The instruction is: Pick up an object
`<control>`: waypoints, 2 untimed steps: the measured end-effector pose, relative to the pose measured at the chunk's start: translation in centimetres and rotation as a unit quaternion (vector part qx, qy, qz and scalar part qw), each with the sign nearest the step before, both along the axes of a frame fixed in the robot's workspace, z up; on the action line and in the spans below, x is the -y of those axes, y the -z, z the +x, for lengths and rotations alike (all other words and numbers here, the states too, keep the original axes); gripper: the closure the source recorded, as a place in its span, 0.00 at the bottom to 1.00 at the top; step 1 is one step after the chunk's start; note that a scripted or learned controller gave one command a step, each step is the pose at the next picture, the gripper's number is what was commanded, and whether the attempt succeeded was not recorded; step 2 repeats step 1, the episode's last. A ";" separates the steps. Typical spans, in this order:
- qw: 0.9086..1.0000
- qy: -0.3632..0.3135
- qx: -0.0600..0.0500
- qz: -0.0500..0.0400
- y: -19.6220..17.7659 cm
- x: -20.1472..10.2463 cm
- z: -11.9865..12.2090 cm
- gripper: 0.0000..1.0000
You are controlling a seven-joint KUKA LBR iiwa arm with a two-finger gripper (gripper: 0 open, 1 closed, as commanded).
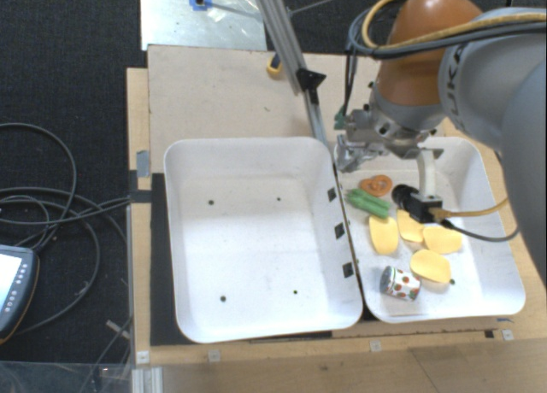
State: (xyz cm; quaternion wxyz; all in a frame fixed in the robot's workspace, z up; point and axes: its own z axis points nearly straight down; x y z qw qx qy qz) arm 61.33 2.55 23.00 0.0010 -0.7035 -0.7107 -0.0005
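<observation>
In the camera view, the gripper (349, 157) is seen over the far left corner of the right bin (497, 273), close to the rim shared with the left bin (256, 246). Whether it is apart or together cannot be told, and nothing is seen held in it. The things to be picked are gathered in the right bin. An orange slice (374, 184) and a green pod (367, 204) lie just beside the gripper. Four yellow pieces (384, 235) lie nearer the camera, some of them touching, and a small can (399, 283) lies on its side by the near edge. The orange slice is judged the nearest target. A good grasp would be made by centring over one thing alone, well off the rim, and by descending straight so that its neighbours are not pushed.
</observation>
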 end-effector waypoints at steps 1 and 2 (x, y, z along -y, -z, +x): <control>1.000 -0.001 0.000 0.000 0.1 -5.9 -2.1 1.00; 1.000 -0.001 0.000 0.000 0.1 -5.9 -2.1 1.00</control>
